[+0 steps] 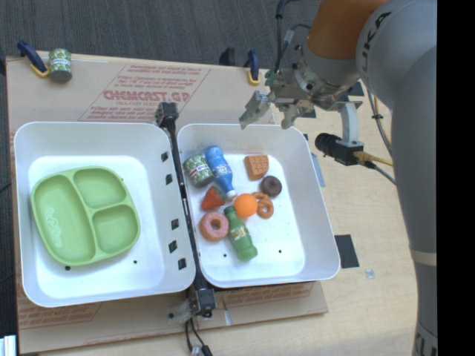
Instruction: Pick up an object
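Note:
The right bin point(312, 221) holds several toy items in a cluster: a green can point(197, 169), a blue bottle point(220, 170), a tan waffle square point(257, 166), a brown donut point(271, 186), a red strawberry point(214, 198), an orange point(245, 206), a pink donut point(214, 226) and a green bottle point(240, 236). My gripper point(270, 114) hangs over the bin's far rim, above and behind the waffle square. It is open, its fingers spread wide with nothing between them.
The left bin point(30, 147) holds a green divided plate point(85, 213). A black hinge strip point(177, 191) runs between the bins. A small green jar point(60, 63) and blue clamps point(33, 58) sit at the board's far edge.

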Robot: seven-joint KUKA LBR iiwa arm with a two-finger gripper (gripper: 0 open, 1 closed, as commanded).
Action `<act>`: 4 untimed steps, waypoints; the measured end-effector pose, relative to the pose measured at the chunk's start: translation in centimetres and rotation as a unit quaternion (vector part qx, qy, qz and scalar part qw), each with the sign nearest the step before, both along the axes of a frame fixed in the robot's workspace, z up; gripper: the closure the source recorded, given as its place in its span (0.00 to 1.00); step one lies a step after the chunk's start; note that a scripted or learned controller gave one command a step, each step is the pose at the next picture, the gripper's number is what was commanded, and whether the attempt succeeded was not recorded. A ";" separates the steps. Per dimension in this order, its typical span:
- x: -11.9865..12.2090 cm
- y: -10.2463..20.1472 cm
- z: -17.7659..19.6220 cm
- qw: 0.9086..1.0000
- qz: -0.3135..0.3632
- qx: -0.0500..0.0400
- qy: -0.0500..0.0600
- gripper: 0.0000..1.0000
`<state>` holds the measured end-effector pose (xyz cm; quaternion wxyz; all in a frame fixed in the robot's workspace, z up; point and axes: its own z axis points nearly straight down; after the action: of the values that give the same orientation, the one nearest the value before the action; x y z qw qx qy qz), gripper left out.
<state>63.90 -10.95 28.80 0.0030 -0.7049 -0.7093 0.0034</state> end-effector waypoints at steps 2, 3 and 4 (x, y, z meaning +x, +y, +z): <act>1.9 -1.6 13.9 1.000 0.001 0.000 -0.003 0.00; 1.8 2.6 4.3 1.000 0.001 0.000 0.000 0.00; 1.8 2.0 7.4 1.000 0.000 0.000 -0.002 0.00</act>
<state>65.75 -8.93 36.16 0.0018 -0.7052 -0.7090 0.0023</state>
